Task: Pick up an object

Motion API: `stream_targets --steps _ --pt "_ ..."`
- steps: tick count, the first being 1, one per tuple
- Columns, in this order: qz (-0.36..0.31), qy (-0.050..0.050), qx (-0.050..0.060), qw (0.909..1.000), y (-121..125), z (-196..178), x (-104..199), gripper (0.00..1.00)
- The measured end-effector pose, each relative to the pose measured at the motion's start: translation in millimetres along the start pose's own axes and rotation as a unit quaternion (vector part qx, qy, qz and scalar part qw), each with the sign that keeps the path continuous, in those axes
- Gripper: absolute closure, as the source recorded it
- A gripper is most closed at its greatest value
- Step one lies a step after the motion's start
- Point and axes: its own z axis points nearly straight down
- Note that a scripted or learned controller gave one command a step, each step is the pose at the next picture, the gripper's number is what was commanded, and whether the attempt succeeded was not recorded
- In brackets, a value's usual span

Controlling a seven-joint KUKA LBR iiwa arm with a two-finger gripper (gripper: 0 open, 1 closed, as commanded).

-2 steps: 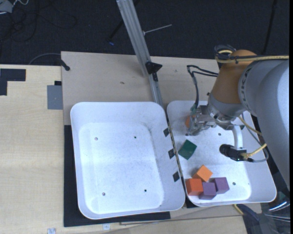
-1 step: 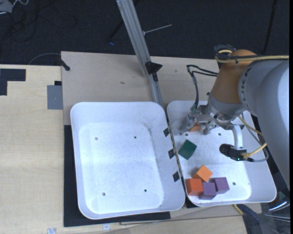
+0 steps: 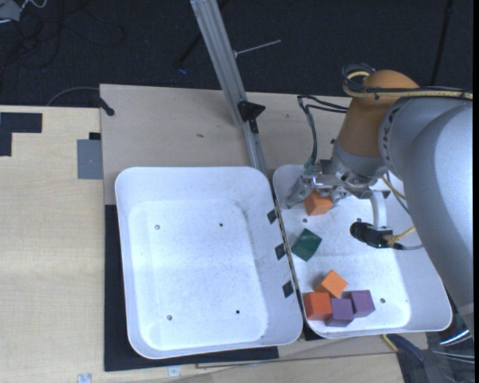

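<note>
Orange block [image 3: 318, 204], tilted, at end effector [image 3: 315, 190], right bin [image 3: 419, 309]

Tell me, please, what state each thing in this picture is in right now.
Gripper: low over the right bin, an orange block at its tips.
Orange block: under the gripper, grip unclear.
Green block: lying loose, tilted.
Block cluster: orange and purple pieces touching.
Left bin: level on the bench.
Right bin: level beside it.
</note>
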Motion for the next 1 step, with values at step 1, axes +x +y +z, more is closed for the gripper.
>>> stream_targets --steps 1 --pt "-0.003 -0.001 0.002 1.0000 -1.2 -9.8 0.0 1.00"
